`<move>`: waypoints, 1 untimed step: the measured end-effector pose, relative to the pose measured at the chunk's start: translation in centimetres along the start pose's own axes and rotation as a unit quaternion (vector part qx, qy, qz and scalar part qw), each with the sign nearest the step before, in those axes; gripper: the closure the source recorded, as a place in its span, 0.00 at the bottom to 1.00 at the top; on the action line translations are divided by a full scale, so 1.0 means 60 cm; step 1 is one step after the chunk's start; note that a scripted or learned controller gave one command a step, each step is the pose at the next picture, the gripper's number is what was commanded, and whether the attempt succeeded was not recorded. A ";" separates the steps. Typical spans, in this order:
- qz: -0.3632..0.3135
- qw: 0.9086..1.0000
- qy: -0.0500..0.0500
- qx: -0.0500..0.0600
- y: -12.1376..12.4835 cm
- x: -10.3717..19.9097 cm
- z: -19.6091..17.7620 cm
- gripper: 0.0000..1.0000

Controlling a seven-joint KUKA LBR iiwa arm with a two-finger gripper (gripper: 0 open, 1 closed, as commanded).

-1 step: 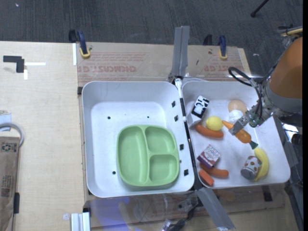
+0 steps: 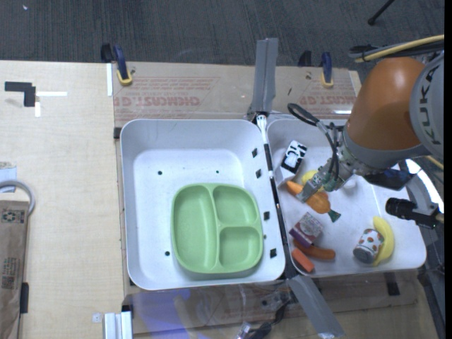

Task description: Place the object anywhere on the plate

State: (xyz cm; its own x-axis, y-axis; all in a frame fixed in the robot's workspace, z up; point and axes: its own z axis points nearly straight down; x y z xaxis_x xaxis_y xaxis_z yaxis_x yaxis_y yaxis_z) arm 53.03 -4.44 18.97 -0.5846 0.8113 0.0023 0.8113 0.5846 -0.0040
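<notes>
A light green plate (image 2: 212, 228) with three compartments lies in the left bin (image 2: 141, 189), and nothing rests on it. My gripper (image 2: 316, 186) hangs low over the left part of the right bin (image 2: 367, 203). It sits amid a small cluster: an orange carrot piece (image 2: 292, 186) to its left, a yellow item (image 2: 309, 178) just behind it, and an orange fruit with a green leaf (image 2: 321, 203) directly beneath it. The arm's orange band (image 2: 388, 104) covers the bin's back right. Nothing can be seen gripped.
Also in the right bin are a black-and-white box (image 2: 294, 156), a small pinkish box (image 2: 308, 228), a red sausage (image 2: 321, 253), a can (image 2: 367, 246) and a banana (image 2: 385, 239). A grey divider (image 2: 265, 154) separates the bins.
</notes>
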 end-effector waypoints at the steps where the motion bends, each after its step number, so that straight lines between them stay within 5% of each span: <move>1: -0.122 0.993 0.000 0.000 0.085 0.110 -0.010 1.00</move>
State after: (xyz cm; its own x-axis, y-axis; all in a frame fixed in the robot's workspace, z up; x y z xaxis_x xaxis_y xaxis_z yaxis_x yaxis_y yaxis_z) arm 53.27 3.91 19.59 -0.7636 0.6457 0.0026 0.6457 0.7636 -0.0040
